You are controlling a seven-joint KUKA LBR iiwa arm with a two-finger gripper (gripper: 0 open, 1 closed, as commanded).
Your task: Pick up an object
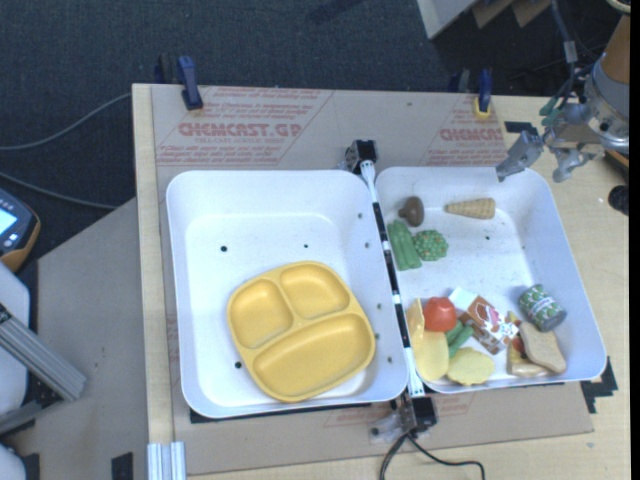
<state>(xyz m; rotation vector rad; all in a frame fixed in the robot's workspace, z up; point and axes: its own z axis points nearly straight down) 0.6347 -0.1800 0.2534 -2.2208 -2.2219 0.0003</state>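
At upper right, gripper (540, 158) hovered over the right bin's (565, 268) far rim, fingers spread, gripping nothing | left bin (200, 208): yellow divided plate (300, 330) | nearest: tan cone (470, 208), unobstructed

Even, bright light, soft shadows; detail perhaps slightly blurred.

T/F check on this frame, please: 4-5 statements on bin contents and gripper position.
1. The yellow divided plate lies in the left bin. True.
2. The gripper is closed on the cone. False: the ice cream cone lies alone in the right bin, and the gripper is above that bin's far right corner with its fingers spread.
3. The red tomato sits in the left bin. False: it is in the right bin, near the front.
4. The green can lies near the right bin's right wall. True.
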